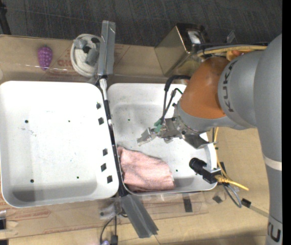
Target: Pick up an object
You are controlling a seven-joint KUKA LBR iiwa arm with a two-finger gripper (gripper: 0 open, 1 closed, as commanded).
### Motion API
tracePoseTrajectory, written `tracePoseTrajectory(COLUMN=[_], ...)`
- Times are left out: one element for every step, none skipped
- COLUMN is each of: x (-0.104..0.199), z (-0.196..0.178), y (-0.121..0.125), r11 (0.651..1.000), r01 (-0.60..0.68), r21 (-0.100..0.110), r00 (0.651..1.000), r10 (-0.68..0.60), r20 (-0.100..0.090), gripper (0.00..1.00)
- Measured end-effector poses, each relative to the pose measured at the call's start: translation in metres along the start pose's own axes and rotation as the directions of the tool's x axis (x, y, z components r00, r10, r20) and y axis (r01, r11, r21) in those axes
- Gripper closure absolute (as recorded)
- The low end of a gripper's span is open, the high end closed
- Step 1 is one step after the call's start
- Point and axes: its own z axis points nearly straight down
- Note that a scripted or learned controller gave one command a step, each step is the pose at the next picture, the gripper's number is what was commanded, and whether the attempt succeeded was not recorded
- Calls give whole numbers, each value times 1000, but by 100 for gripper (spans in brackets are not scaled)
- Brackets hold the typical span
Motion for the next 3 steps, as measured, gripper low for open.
tracePoseTrajectory(x=[31, 17, 15], z=[-36, 52, 64], y=[-25, -39, 18], r11=[986, 938, 960], r01=[169, 347, 278], r21=[3, 3, 1], r00=[986, 938, 960], r10=[-169, -347, -278], r20=[-2, -3, -2], gripper=[0, 0, 0])
